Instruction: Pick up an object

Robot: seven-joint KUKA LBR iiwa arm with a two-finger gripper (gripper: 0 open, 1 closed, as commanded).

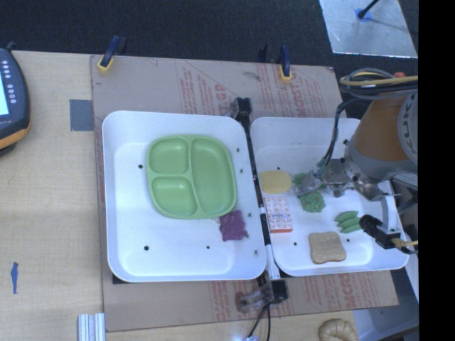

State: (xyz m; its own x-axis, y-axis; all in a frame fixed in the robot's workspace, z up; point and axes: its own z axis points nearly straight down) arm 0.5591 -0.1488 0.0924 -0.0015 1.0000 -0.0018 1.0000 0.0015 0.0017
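Divided plate (192,176) in left bin (121,261); cracker (327,247), broccoli (311,202) in right bin (284,130)

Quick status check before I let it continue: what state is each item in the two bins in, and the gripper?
green divided plate: flat, upright, in left bin
purple toy: lying beside the plate's lower right corner
yellow round piece: lying in right bin
red-and-white packet: lying flat by the divider
broccoli: lying just below the gripper
green pea pod: lying loose
toast slice: lying flat
gripper: low over right bin

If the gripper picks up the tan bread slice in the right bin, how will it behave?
The bread slice lies flat, so it probably will not roll. It looks thin and light; fingers may struggle to get under it. Stiffness cannot be judged.
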